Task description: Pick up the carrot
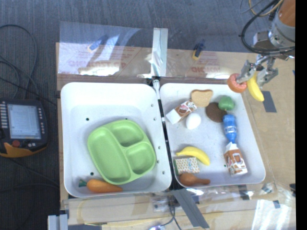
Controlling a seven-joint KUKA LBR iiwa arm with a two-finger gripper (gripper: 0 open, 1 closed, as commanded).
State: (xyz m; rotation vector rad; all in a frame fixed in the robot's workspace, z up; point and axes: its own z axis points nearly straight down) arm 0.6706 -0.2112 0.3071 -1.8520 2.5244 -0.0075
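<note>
Left bin (72,128): shallow, white. Holds a green divided plate (122,151) at centre and the carrot (100,186) along the near edge by the near-left corner, lying flat, green stub pointing left, tip tucked just beside the plate's rim.

Right bin (252,147): shallow, white. Holds assorted toy food, among it a banana (194,154) near the near edge.

Gripper (259,73): beyond the right bin's far-right corner, well apart from the carrot; whether the fingers are apart or together cannot be told. A second banana (255,90) and a pinkish ring (236,83) lie right by it.

Carrot, handling (judged): likely a light, rigid plastic toy with a smooth, tapered, somewhat slippery body. Best taken across the thick middle, fingers straddling its width, clear of the plate rim and bin wall.
</note>
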